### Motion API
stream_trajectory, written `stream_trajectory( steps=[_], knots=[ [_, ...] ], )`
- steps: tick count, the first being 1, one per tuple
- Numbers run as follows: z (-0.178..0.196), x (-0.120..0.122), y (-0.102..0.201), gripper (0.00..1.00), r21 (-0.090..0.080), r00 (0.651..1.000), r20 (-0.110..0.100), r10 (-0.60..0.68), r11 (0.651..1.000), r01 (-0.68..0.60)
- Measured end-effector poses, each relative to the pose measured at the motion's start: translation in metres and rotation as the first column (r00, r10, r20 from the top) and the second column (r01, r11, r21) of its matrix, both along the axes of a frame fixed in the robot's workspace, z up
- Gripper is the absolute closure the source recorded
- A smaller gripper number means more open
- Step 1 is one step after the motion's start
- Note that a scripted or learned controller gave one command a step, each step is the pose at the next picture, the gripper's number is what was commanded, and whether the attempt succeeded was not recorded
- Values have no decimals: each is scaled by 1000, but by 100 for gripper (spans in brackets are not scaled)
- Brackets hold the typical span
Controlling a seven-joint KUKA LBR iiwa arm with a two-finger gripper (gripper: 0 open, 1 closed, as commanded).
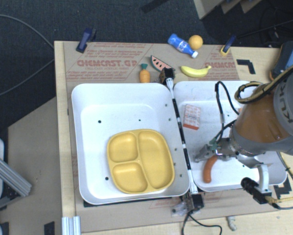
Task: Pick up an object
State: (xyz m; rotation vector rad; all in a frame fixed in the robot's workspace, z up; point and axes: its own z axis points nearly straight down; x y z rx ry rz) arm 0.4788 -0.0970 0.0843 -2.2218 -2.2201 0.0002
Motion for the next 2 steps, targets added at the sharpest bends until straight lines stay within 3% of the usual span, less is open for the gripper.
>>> stream_trajectory(
  steps=[1,2],
  knots=[
    [10,0,0,100,-1,1000,1,-1,1000,1],
    [101,70,61,100,0,1000,2,2,1000,-2]
  ],
)
